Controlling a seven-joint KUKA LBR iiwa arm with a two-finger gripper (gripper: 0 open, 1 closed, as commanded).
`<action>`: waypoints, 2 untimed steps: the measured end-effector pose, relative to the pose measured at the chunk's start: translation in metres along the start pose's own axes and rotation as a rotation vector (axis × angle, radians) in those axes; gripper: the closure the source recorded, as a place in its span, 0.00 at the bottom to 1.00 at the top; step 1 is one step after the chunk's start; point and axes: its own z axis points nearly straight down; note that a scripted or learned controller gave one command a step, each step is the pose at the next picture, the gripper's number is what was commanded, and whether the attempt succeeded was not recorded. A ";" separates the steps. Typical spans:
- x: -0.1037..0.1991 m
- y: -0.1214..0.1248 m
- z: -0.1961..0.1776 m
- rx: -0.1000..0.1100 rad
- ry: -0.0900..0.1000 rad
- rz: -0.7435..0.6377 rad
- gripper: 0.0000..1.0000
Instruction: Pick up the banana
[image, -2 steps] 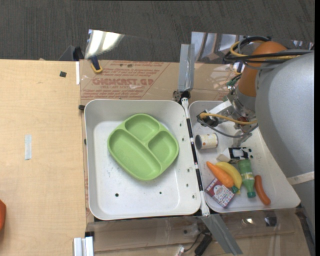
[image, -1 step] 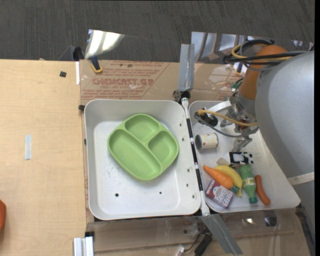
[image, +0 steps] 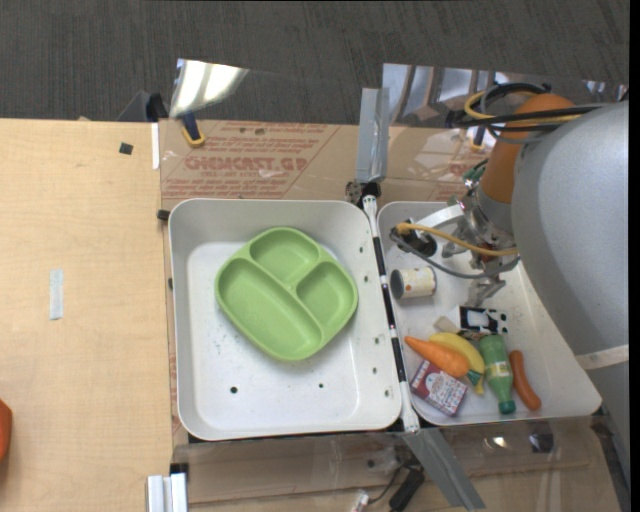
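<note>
The yellow banana (image: 462, 349) lies in the right bin (image: 570, 385), near its front. An orange carrot (image: 436, 355) presses against its left side and a green bottle (image: 498, 371) lies along its right. My gripper (image: 487, 291) hangs over the middle of the right bin, a short way behind the banana and apart from it. It points down from the grey arm with the orange band (image: 500, 160). Nothing shows in its grasp.
A green divided plate (image: 287, 291) sits in the left bin (image: 190, 330). The right bin also holds a white cup (image: 414, 283) on its side, a red packet (image: 440, 389), a red pepper (image: 526, 381) and a small black-and-white card (image: 485, 320). A yellow cable (image: 425, 235) loops near the wrist.
</note>
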 end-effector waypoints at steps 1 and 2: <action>0.013 -0.004 -0.001 -0.002 0.001 -0.127 0.00; 0.002 0.000 0.001 0.001 0.000 -0.005 0.00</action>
